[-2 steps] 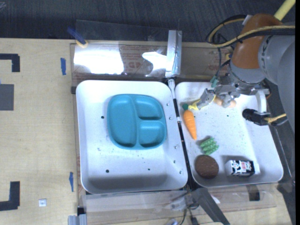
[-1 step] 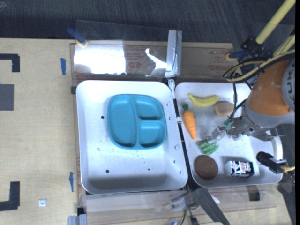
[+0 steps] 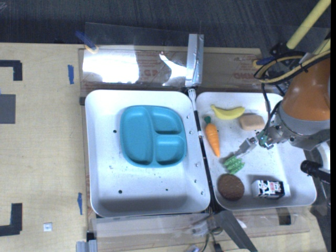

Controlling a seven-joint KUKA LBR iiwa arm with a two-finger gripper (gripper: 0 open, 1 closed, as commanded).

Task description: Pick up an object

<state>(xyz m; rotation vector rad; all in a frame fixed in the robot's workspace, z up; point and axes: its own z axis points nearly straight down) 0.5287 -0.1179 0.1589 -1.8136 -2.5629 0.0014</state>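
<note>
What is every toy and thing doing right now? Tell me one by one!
Blue plate: lying flat in the left bin.
Banana: lying in the right bin.
Carrot: lying beside the bins' divide.
Brown cookie: lying flat.
Milk carton: tipped on its side.
Gripper: low over the green toy.

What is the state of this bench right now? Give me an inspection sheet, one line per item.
Surface: two white bins side by side; left bin, right bin.
Job's things: in the right bin, banana, carrot, tan bread-like piece, green leafy piece, brown round piece, black-and-white carton.
Clutter: blue divided tray in the left bin.
Grippers: gripper low over the right bin, beside the green leafy piece; finger state unclear.
Cables: yellow and dark cables above the arm.
Surroundings: wooden bench with blue tape marks; clear panel behind the bins.
</note>
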